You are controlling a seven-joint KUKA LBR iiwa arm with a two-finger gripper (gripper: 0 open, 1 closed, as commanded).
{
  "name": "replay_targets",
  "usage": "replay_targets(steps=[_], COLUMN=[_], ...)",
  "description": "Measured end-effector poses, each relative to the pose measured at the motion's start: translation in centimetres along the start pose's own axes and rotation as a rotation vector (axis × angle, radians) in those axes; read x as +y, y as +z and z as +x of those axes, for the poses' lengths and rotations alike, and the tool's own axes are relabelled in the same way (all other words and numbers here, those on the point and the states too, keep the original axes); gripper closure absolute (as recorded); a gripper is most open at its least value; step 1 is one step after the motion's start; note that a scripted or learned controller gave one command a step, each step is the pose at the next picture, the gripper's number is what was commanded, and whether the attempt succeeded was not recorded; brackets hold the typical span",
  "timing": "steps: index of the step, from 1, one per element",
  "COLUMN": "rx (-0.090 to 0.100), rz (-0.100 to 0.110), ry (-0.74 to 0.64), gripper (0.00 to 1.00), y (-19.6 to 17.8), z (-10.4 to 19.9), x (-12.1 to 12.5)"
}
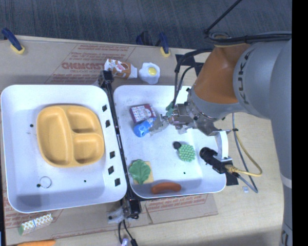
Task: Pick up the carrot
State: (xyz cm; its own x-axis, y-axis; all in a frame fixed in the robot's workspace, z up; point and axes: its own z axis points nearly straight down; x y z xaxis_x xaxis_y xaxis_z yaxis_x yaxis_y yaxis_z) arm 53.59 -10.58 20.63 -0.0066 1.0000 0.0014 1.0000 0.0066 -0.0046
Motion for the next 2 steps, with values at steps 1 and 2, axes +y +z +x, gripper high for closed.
replay_targets(steps=[1, 2], rx=[0.0, -0.001], rz=[0.002, -0.002], ry=[0.044, -0.051], gripper=[0.0, 0.0], y=[1.6, 1.5], z=[6.8, 6.8], x=[-4.2, -1.4])
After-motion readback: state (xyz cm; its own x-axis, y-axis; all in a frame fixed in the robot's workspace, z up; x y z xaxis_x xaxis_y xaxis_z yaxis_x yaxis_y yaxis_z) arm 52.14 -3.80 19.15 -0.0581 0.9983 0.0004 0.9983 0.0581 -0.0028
